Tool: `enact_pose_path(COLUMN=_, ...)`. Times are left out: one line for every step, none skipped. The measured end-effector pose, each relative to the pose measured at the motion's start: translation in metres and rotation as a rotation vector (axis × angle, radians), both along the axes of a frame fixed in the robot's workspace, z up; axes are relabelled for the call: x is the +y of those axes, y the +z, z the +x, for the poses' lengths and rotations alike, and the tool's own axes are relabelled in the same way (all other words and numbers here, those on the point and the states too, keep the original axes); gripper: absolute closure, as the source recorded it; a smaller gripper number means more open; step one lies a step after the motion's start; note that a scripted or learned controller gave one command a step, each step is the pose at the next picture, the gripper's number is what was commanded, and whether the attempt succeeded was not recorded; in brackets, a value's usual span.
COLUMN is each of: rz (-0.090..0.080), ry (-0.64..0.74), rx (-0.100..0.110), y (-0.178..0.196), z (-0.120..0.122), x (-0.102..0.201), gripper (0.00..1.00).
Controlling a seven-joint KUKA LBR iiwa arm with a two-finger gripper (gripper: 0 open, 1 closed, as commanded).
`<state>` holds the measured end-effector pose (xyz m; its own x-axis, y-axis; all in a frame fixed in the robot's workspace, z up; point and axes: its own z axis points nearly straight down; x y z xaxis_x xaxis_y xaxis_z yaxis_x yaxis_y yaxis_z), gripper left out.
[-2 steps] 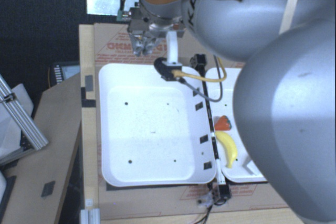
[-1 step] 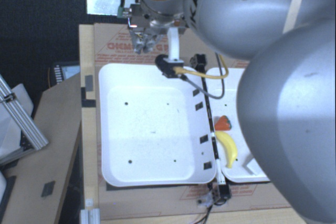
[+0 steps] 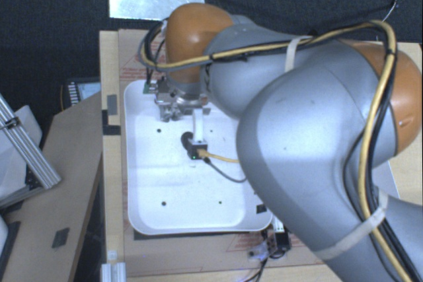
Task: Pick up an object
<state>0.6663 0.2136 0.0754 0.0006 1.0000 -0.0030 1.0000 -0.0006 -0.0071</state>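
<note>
My gripper (image 3: 170, 109) hangs over the far end of the left bin (image 3: 142, 224), toward its left side, pointing down at the floor. From this slant I cannot tell whether it is open or closed, or what, if anything, it holds. Nor can I tell which way an object lies from me. My arm (image 3: 297, 135) covers the bin's right side and the bench beyond, and the floor I can see is plain white with small dark dots (image 3: 162, 203). I judge any target lies under that cover, to my right.
</note>
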Motion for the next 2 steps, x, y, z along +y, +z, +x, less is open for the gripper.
enact_pose_path(rz=0.004, ry=-0.001, rx=-0.010, y=0.021, z=0.003, x=0.002, gripper=1.00)
enact_pose_path(rz=0.005, ry=-0.002, rx=-0.012, y=0.032, z=0.004, x=0.002, gripper=1.00)
